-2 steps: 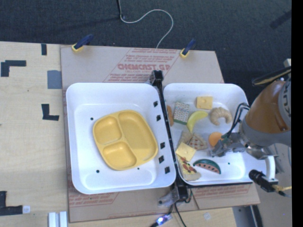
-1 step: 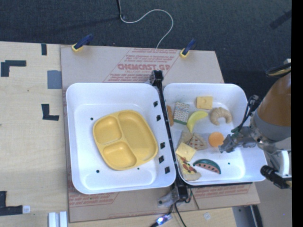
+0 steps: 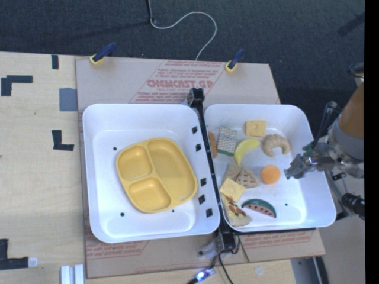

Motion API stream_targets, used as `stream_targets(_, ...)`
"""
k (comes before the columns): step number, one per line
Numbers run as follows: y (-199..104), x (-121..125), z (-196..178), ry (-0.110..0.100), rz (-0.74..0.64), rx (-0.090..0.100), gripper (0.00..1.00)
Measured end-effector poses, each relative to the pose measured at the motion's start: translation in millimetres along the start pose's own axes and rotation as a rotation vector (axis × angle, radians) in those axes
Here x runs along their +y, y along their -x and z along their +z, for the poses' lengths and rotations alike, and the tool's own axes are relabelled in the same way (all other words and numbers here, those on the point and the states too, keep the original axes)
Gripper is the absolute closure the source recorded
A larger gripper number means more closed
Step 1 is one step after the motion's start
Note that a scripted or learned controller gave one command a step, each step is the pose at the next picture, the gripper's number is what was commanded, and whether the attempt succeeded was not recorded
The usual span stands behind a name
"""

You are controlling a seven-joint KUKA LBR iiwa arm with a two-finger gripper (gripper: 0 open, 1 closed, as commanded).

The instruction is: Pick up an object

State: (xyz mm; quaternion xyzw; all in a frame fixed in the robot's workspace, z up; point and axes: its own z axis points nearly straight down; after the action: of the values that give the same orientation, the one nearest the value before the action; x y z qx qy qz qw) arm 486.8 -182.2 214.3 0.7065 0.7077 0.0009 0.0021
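Approach step, nothing held: gripper [image 3: 294,171] sits low at the right side of the right bin [image 3: 294,114], jaw state can't tell, nearest target the orange ball [image 3: 270,174] just left of it; next move probably needs centering over it and descending.

Glossy white plastic bins [image 3: 95,158]; smooth yellow plastic tray [image 3: 157,174] well left of end effector [image 3: 294,171]; matt cardboard sheet [image 3: 172,81]; pale wooden desk [image 3: 35,176].

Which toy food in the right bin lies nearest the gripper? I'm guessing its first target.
The small round orange ball. It lies just left of the gripper, closer than the beige croissant above it or the watermelon slice below.
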Motion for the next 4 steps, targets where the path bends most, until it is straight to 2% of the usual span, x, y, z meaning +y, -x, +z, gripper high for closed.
stream_targets(1,-1,0,-10,-0.005,0.000,0.002,1.00)
stream_targets(2,-44,30,-20,-0.004,-0.005,0.003,1.00)
stream_targets(4,-139,96,-1,-0.005,-0.006,0.003,1.00)
